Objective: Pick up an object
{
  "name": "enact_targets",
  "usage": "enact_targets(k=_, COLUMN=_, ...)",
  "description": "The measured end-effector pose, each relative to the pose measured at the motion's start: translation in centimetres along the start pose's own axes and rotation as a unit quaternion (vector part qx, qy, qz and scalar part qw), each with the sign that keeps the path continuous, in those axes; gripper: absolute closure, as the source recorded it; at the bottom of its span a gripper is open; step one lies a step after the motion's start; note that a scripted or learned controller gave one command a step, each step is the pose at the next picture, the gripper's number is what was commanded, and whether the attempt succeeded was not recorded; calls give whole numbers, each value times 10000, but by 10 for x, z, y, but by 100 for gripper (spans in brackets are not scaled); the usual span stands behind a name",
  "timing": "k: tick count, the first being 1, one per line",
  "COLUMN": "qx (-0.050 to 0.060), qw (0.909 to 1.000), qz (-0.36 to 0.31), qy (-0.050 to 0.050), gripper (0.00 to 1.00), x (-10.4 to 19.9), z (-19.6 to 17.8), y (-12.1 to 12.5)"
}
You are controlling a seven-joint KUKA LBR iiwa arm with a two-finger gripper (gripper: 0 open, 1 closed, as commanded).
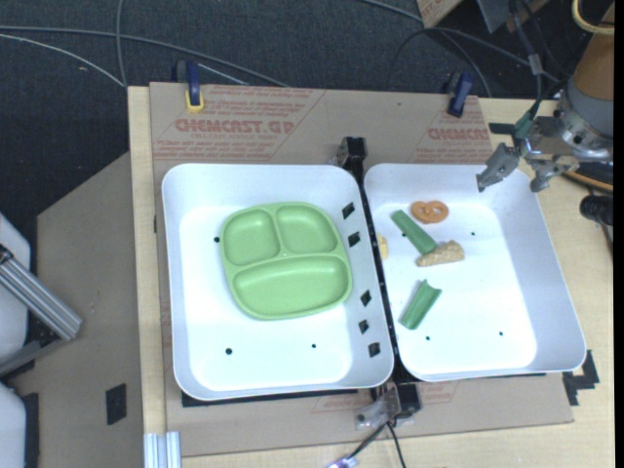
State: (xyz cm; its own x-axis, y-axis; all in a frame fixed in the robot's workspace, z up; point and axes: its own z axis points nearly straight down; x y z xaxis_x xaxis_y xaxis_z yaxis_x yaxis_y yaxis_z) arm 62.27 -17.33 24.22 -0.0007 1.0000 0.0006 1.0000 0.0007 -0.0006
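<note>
The green stick [420,304] lies lower centre, clear of its neighbours; bring your gripper [517,169], jaws wide and empty, squarely over it.

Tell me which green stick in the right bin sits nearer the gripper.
The upper green stick, lying beside the pretzel and the tan piece; the lower green stick lies apart, farther from the gripper.

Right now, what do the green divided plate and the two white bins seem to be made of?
The green divided plate: probably moulded plastic, matte, judging by its even colour and soft rounded ridges. The left bin and the right bin: likely thin formed plastic, smooth and slightly glossy, with rounded corners and a bright sheen.
</note>
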Motion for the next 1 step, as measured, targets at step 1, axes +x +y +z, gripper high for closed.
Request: enact_targets(k=1, qx=30, qw=10000, qz=2, qy=8, gripper=0, x=4, z=61, y=-5)
